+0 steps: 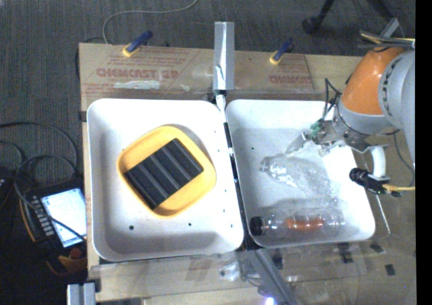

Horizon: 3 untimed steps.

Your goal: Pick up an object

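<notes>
Crumpled bottle [298,174] just below pincer [316,136]

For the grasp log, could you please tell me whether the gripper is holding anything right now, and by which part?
It cannot be told. The gripper sits over the right bin, at the upper end of a crumpled clear plastic bottle, but the view is too small to show a hold.

My arm [385,91] reaches in from the right, orange band uppermost, wrist bent down and leftward. My gripper [317,136] hangs low at the far right, pointing left.
</notes>
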### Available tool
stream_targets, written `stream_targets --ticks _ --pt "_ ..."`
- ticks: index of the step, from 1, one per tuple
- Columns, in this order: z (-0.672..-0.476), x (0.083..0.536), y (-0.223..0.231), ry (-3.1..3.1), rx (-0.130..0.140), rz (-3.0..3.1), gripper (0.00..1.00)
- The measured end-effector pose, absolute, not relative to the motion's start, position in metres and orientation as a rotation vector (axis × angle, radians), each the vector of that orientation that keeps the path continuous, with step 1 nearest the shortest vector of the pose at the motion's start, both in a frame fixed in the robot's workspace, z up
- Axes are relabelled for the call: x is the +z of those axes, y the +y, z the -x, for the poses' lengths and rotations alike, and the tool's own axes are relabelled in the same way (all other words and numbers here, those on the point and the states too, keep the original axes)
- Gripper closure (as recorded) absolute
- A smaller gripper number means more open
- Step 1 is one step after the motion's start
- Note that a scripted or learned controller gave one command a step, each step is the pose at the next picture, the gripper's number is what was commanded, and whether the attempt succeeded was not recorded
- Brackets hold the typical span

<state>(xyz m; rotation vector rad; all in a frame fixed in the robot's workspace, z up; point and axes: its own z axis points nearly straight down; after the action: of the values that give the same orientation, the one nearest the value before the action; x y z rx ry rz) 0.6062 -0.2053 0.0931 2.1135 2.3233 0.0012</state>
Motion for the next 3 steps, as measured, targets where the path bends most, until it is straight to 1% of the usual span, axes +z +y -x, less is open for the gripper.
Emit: stream_targets --ticks 1,2,3 --pt "-0.549 0.092 -0.165 2.410 0.009 -1.993 0.00" --pt "-0.615 0.091 -0.191 2.266 0.009 -2.158 0.00" --pt "-0.543 0.163 -0.224 2.316 -0.004 -2.121 0.00"
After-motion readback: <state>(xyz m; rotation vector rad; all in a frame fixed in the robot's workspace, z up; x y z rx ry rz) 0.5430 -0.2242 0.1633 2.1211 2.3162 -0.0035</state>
